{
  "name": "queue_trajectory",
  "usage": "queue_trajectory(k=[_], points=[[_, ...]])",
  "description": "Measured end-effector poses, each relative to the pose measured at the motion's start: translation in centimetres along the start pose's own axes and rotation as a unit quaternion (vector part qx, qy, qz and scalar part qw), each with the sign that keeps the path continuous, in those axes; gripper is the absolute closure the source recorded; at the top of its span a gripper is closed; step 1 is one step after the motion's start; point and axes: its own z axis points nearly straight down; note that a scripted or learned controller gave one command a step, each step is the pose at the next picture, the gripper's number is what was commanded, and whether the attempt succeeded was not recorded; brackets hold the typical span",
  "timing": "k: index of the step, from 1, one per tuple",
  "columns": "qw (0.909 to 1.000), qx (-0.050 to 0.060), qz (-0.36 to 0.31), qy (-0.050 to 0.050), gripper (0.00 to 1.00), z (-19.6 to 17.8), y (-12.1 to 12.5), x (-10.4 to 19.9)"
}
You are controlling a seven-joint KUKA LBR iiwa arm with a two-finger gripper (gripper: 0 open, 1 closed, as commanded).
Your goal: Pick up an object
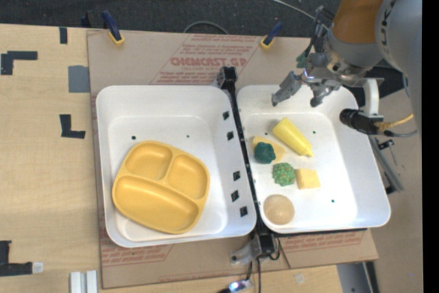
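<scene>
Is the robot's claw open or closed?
Open. The gripper hangs above the right bin, its two fingers spread apart with nothing between them.

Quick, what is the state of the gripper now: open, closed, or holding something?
Gripper: jaws open and holding nothing, above the far end of the right bin.

I count two white bins: left bin, right bin. One yellow divided plate lies in the left bin. To the right of that plate I count five small items: yellow corn, dark green piece, broccoli, yellow block, tan round.
</scene>
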Motion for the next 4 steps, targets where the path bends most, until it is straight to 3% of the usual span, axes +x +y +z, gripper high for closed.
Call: queue_trajectory(k=[1, 4], points=[[1.0, -0.007, -0.001, -0.001, 0.0, -0.9, 0.2, 0.0], [1.0, -0.005, -0.001, -0.001, 0.0, 14.4, -1.4, -0.7]])
